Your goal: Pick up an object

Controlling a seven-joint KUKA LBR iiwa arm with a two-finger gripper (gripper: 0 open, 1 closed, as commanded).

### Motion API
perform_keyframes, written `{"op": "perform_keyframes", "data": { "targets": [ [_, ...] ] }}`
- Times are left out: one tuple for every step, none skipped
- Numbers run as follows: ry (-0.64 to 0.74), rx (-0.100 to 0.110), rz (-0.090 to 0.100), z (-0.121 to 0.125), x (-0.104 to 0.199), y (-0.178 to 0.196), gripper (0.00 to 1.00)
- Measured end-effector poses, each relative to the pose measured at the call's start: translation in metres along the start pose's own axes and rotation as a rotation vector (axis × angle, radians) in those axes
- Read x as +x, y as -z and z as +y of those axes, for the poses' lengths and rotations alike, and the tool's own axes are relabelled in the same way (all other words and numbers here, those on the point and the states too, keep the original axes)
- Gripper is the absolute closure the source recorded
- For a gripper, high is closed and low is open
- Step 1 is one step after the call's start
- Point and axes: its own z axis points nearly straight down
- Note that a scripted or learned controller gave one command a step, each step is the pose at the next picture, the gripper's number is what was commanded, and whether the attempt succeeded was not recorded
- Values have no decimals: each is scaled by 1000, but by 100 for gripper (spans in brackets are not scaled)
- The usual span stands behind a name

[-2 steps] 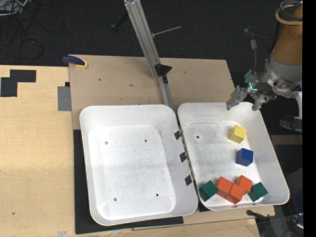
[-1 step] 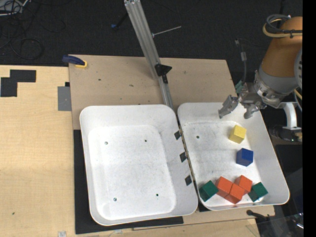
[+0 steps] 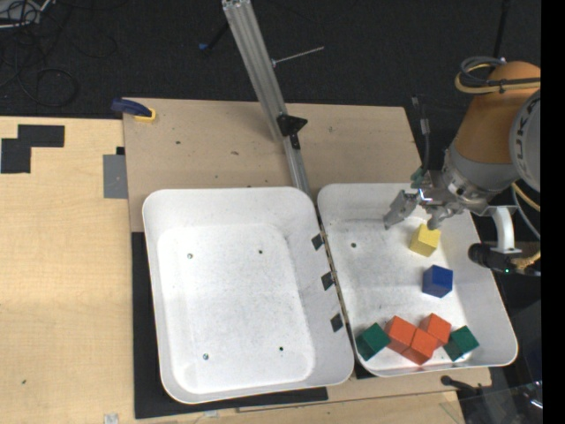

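Hovering over the upper part of the right bin (image 3: 353, 203), gripper (image 3: 417, 212) with jaws spread and pinching nothing. Lying just below the gripper on the bin floor, yellow block (image 3: 425, 240). Resting nearer the middle of the same bin, blue block (image 3: 437, 281). Clustering along the bin's near edge, two orange blocks (image 3: 417, 336) between two green blocks (image 3: 373, 338). Sitting alongside on the counter (image 3: 203, 144), left bin (image 3: 168, 210)
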Motion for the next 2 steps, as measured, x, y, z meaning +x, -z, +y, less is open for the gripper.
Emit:
{"op": "perform_keyframes", "data": {
  "targets": [
    [0, -1, 0, 2, 2, -44, 0],
    [-4, -5, -1, 3, 1, -31, 100]
  ]
}}
